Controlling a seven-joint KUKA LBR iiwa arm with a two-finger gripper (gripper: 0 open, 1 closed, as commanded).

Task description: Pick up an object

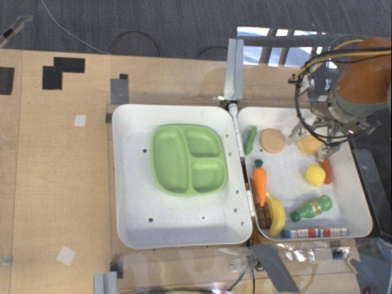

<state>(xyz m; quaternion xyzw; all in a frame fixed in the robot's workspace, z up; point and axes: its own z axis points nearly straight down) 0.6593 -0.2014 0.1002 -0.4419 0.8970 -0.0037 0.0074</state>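
My gripper [324, 143] hangs over the far right part of the right bin [362, 220], under the orange-banded wrist. Directly beside it on the left lies an orange-yellow piece [307, 144], partly covered by the gripper. Just below the gripper sit a yellow lemon [314, 176] and a red sausage [328, 171]. Further left are a round tan cookie [273, 141], a green pickle [250, 139] and a carrot [260, 183]. Along the front lie a banana [277, 216], a green bottle [312, 207] and a flat striped box [315, 232].
The left bin [131, 225] holds a green divided plate [187, 159]. A metal divider [242, 164] separates the two bins. Cables loop around the wrist [361, 81] above the right bin's back edge. Bare wooden bench [55, 182] stretches to the left.
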